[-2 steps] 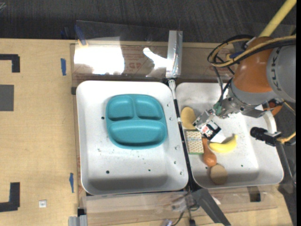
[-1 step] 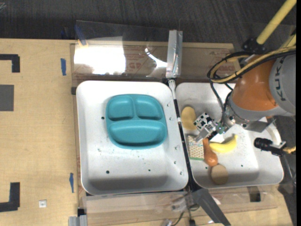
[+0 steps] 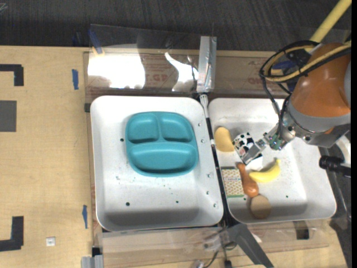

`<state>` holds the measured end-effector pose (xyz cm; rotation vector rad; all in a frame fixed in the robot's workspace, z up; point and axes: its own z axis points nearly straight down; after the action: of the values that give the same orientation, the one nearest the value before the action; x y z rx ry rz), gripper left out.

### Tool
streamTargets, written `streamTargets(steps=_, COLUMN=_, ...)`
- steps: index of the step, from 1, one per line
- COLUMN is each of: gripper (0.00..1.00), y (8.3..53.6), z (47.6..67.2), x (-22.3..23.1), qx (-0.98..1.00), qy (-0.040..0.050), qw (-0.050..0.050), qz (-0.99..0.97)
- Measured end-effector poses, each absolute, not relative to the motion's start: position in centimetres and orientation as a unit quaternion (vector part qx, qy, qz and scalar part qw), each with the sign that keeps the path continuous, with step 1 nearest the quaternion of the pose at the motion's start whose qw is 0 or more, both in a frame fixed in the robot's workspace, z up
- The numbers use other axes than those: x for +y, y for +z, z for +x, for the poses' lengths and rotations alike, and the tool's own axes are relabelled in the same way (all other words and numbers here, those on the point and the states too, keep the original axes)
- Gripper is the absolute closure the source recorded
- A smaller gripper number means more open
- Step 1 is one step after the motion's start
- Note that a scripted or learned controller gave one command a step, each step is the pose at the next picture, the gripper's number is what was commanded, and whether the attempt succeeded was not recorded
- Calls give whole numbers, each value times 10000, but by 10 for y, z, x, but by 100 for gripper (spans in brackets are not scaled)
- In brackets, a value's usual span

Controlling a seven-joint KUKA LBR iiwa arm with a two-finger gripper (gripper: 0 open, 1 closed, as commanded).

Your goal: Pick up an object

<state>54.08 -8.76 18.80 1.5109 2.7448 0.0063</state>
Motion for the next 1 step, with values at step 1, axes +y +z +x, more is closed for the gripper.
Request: streamTargets(steps=1, gripper=0, y=88, z=590, x=-98, qx=8114, qy=18, qw=30, qz=5845)
